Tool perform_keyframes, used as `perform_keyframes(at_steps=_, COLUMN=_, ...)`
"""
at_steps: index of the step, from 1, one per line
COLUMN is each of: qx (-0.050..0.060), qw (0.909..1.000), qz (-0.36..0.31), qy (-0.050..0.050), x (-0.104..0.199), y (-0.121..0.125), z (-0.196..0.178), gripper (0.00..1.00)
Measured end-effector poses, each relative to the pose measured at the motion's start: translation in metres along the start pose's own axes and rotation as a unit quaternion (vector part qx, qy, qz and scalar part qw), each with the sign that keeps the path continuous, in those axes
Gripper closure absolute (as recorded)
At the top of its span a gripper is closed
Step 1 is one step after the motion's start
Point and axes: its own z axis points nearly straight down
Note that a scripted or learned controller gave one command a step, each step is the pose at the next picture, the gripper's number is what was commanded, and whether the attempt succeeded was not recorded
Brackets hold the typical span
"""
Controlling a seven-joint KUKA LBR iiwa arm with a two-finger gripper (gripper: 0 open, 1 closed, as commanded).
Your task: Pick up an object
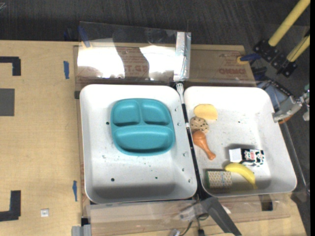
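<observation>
The right bin (261, 102) holds several small objects. A yellow rounded piece (205, 112) lies near its back left, with a brown speckled cookie (199, 124) just in front of it. An orange drumstick-shaped toy (204, 143) lies below the cookie, pointing to the front right. A small white carton with black print (246, 156) sits toward the front right. A yellow banana (241, 172) lies just in front of the carton. Left of the banana is a small tan and green packet (219, 179) at the front wall.
The left bin (93, 171) holds a teal divided plate (142, 126). A clear plastic screen (133, 55) stands behind the bins. Yellow poles (293, 16) with black clamps and grey hardware (290, 107) stand past the right bin's far right corner. Cardboard bench surface lies at left.
</observation>
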Motion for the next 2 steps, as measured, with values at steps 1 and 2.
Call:
perform_keyframes(at_steps=1, qx=0.005, qw=0.9971, qz=-0.075, qy=0.001, x=-0.025, y=-0.004, z=0.105, gripper=0.00)
perform_keyframes(at_steps=2, qx=-0.004, qw=0.9853, qz=-0.171, qy=-0.002, x=0.010, y=0.001, z=0.256, gripper=0.00)
